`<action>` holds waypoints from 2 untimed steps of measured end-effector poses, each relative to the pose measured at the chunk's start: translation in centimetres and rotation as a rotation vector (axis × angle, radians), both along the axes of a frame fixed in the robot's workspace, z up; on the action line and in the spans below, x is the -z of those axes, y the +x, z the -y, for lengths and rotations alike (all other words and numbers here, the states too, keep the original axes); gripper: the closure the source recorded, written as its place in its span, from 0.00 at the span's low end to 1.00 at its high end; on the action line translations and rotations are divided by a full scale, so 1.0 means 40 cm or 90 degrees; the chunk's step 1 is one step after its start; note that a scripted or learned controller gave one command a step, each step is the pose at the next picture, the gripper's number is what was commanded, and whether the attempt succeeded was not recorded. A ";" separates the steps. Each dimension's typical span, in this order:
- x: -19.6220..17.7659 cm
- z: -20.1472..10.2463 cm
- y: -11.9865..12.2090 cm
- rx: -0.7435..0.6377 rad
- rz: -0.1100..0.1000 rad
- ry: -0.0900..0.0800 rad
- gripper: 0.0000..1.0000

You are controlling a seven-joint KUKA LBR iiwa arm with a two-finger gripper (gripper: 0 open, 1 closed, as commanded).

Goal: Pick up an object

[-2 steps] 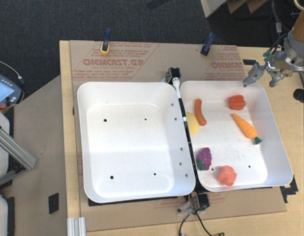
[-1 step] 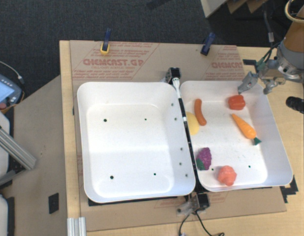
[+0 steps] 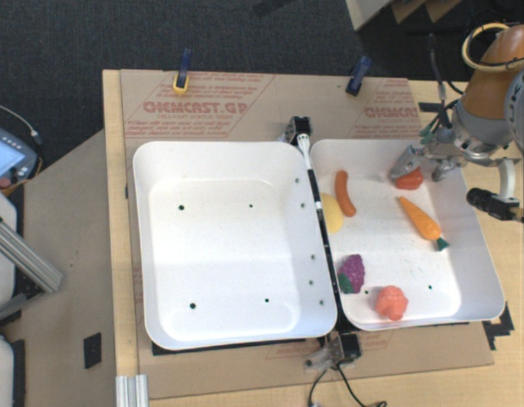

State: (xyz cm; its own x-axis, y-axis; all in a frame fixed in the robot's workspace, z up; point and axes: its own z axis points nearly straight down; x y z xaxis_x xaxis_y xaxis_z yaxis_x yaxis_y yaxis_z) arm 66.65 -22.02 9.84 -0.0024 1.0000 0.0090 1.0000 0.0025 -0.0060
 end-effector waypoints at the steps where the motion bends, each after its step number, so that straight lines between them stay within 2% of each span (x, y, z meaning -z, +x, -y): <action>1: 0.028 -0.009 0.004 -0.001 -0.001 0.004 0.00; 2: 0.031 -0.010 0.004 -0.002 -0.002 0.004 0.00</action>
